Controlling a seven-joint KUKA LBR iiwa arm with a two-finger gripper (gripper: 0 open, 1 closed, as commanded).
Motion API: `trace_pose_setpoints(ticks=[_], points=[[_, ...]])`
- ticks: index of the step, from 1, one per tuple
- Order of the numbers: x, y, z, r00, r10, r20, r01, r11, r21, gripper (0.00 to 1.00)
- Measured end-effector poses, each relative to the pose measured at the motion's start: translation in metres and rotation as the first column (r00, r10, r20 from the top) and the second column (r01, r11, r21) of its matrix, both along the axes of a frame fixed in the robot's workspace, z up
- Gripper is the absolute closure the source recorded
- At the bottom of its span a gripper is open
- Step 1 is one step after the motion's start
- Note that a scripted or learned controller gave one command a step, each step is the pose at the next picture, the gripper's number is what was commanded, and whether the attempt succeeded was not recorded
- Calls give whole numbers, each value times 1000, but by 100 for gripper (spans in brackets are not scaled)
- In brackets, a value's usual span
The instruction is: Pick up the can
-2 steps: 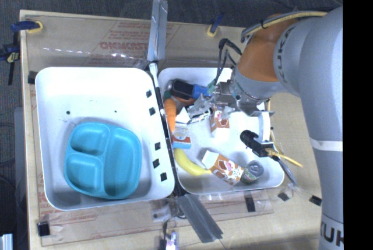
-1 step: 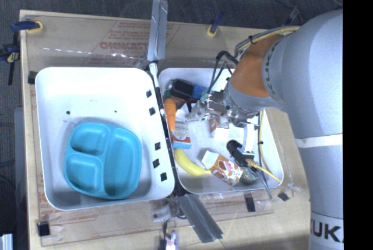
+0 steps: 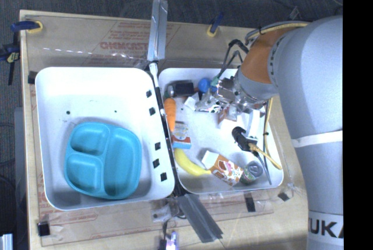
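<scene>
Metal, dull grey-green across its round top, the can [image 3: 254, 171] sits in the near right corner of the right bin [image 3: 233, 189], close against the walls there and just beside a colourful printed carton [image 3: 227, 170] that lies on its left. Its round end seems to face up, so its long axis probably runs upright, though it is small and partly shaded. The gripper [image 3: 217, 102] hangs over the far middle of the same bin, near a blue ball [image 3: 204, 84] and above a scatter of small items too jumbled to name; whether it is released or clenched cannot be told, and nothing can be made out in its grasp. From the gripper the can lies toward the near edge of the bench [image 3: 87, 39] and toward the arm's own side, well apart, with bare white floor between them. A banana [image 3: 189, 162] and a carrot [image 3: 169, 112] line the bin's left wall, away from that path. The pick looks not yet begun, and the tight corner and touching carton may crowd a grasp from above.
</scene>
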State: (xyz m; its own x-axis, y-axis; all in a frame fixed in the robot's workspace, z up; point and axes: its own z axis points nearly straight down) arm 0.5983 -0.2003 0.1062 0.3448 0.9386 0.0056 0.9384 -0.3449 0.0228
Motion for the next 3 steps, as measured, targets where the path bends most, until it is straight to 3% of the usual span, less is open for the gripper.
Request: trace_pose_setpoints(ticks=[1, 2, 3], points=[[27, -1, -2, 999, 2, -38, -2, 1000, 4, 0], [31, -1, 14, 999, 13, -35, -13, 1000, 2, 100], [45, 37, 99, 956, -292, -27, 293, 956, 4, 100]])
